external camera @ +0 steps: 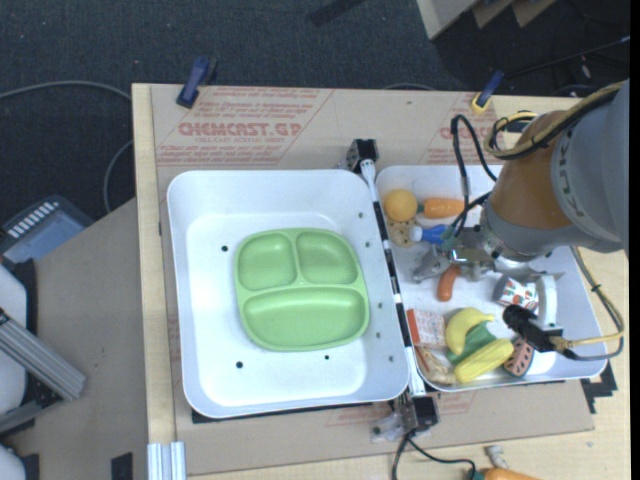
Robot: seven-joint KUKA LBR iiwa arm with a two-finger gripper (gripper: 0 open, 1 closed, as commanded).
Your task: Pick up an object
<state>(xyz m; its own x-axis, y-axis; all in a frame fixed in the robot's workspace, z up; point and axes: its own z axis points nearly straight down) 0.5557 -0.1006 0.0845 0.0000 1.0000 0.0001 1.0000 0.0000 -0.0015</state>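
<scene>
We saw a smooth, matt green plastic plate [300, 290] in a glossy white plastic bin [200, 358] on brown cardboard [240, 128].

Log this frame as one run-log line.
stage: reaching | gripper: low in right bin, among toys | nearest: orange sausage | held: nothing seen | left bin: green divided plate

single fixed camera above bench [300, 128], slanted downward, both bins in frame, arm [560, 183] entering right.
</scene>
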